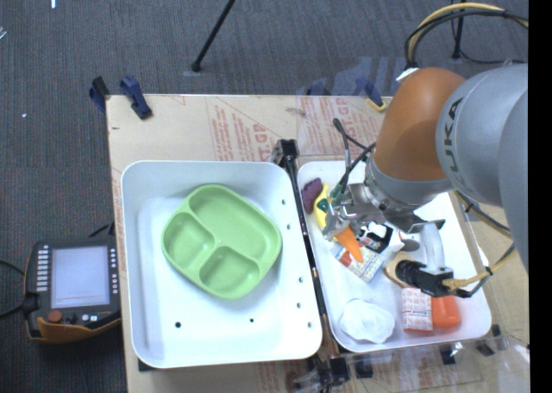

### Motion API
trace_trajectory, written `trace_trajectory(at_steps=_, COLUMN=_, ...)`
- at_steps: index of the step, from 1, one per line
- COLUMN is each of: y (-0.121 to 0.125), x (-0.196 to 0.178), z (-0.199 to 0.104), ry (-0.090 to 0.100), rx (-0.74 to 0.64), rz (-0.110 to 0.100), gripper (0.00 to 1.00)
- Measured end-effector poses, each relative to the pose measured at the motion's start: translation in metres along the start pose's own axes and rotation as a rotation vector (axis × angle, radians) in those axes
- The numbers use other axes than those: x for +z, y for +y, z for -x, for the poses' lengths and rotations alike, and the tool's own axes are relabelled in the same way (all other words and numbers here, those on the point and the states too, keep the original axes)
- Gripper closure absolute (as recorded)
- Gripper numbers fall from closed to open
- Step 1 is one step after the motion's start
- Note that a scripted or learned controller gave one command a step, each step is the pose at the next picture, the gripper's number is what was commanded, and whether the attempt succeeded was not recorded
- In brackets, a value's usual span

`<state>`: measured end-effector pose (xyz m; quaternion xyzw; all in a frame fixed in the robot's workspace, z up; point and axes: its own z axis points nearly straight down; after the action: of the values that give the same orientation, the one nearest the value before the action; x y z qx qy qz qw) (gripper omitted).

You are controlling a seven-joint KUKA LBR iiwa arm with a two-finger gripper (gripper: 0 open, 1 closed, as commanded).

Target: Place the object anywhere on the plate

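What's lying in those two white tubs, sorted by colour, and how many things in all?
Green: 1, the divided plate in the left bin
Purple: 1, purple piece in the right bin
Yellow: 1, yellow piece
Orange: 2, carrot-like piece and orange block
White: 1, crumpled white item
Printed packets: 2, and
Total: 8 I can make out; the arm hides part of the right bin.

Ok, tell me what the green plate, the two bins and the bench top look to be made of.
Green plate: likely moulded plastic, one even pale green, three smooth-edged compartments, soft sheen.
Left bin and right bin: probably thin white plastic or enamelled metal; rounded corners, small holes in the left one's floor.
Bench top: looks like cardboard or printed board, tan with red lettering.
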<state>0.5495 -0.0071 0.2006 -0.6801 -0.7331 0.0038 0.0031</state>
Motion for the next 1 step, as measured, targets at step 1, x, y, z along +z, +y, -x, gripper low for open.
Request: trace_trajectory(at_steps=1, y=0.0, x=-0.0001, z=0.0, ry=0.0, rx=0.0, rz=0.0, gripper=0.0)
